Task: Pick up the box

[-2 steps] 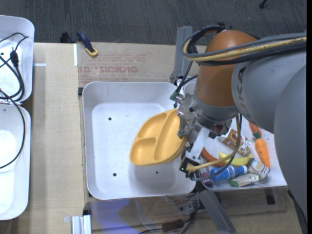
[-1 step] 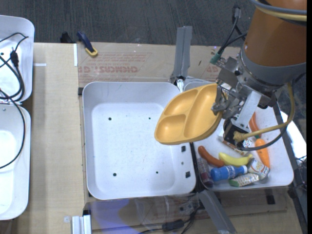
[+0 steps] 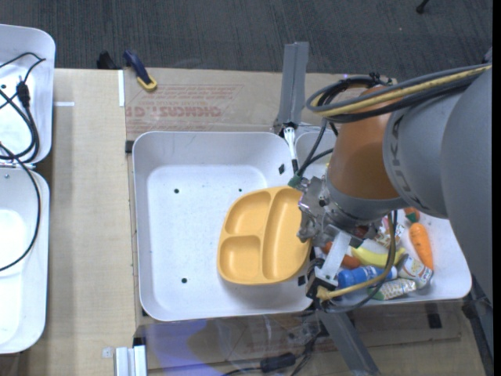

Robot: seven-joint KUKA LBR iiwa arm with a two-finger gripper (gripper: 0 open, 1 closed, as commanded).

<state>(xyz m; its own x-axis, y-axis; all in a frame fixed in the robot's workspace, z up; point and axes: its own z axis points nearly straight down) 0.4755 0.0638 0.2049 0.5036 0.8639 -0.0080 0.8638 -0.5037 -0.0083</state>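
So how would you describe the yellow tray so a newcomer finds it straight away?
Start at the left white bin, the larger open one in the middle of the view. The yellow tray lies toward its right side, beside the arm's wrist. It is the bin's one big item, a rounded plate split into compartments, unlike the small mixed items heaped in the right bin.

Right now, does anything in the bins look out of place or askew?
Yes. The yellow divided plate sits at the left bin's right side, its edge at or over the wall between the bins, under the arm's wrist. The right bin holds a crowded heap of items, including a carrot.
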